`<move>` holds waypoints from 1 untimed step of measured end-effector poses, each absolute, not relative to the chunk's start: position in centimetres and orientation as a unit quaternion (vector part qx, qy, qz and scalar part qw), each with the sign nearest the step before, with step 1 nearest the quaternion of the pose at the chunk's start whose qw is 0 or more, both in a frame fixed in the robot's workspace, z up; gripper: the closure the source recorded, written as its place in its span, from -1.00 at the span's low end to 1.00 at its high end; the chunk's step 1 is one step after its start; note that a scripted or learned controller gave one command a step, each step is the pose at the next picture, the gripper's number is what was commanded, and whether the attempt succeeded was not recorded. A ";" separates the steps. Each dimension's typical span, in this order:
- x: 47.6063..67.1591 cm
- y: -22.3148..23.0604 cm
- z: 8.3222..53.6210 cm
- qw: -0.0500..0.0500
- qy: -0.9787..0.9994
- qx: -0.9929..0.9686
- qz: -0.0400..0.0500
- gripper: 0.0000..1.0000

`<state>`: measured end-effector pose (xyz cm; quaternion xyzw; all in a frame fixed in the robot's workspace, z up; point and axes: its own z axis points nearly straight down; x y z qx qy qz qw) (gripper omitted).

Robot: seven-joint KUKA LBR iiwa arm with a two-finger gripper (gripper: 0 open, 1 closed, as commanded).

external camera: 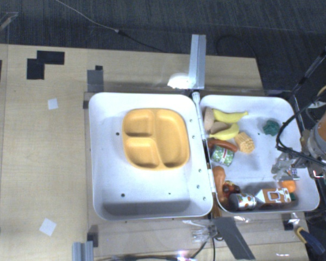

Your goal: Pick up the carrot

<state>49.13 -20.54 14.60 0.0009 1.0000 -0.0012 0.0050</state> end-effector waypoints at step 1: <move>49.0 -20.6 15.2 0.005 1.000 0.026 -0.001 1.00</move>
